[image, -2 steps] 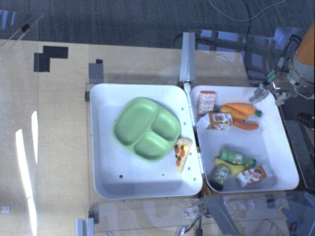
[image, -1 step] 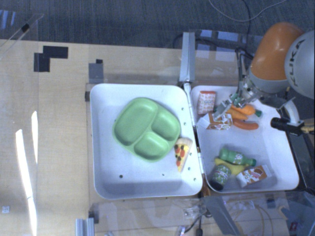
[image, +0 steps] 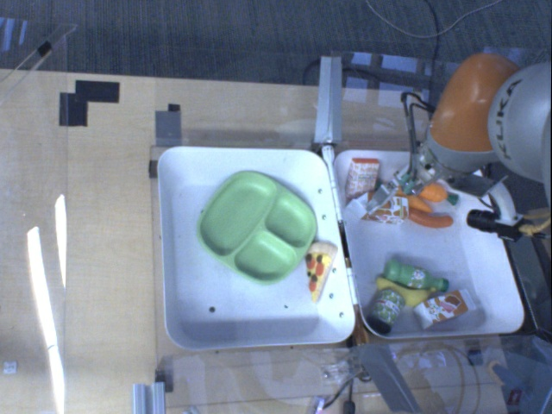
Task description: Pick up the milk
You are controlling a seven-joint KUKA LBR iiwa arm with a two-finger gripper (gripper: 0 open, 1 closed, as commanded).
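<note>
Gripper [image: 398, 185] hangs over right bin [image: 492, 274] on wooden bench [image: 95, 231].

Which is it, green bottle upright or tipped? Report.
Tipped: the green bottle lies on its side on the floor of the right bin.

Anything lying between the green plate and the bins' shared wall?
Yes: in the camera view, a pizza slice lies between the green plate and the shared wall, by the plate's rim.

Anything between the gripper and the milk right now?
Nothing visible. The gripper is right over the tilted milk carton at the right bin's back; a second carton crowds its left, a carrot its right.
</note>
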